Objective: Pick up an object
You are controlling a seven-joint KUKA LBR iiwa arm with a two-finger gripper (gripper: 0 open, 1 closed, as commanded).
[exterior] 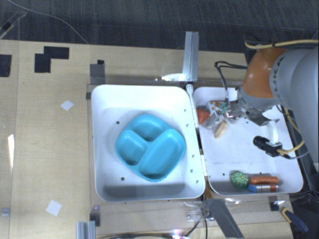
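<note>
We're looking at the right white bin point(294, 180), and the likeliest target is the little cluster at its far-left corner: a small red-orange rounded object point(203, 116) lying right against the left wall, and just beside it a short tan, cork-like stub point(220, 129) lying tilted. The gripper point(223, 112) is hanging right over that pair, but honestly we can't tell whether it's spread or closed from this angle, and nothing is visibly sitting in it.

Handling guess: both pieces are looking small and light, probably toy-grade plastic or foam. The tan stub is looking stiff enough and fairly matte, so pinching it across its short width seems the safe bet. The red-orange one is rounder and maybe slicker, and being jammed against the wall is leaving little room for a finger on that side, so we're thinking it's the trickier grab.

Moving outward: along the near edge of the same bin a green bumpy ball point(239, 179) is sitting, touching or nearly touching an orange-and-red tube-shaped item point(264, 181) lying flat to its right. Those two are well apart from the gripper.

The left white bin point(102, 148) is holding a light-blue divided plastic tray point(150, 146) with three compartments, sitting roughly in the middle. It's probably light but wide and smooth, so only a rim would offer a grip.
</note>
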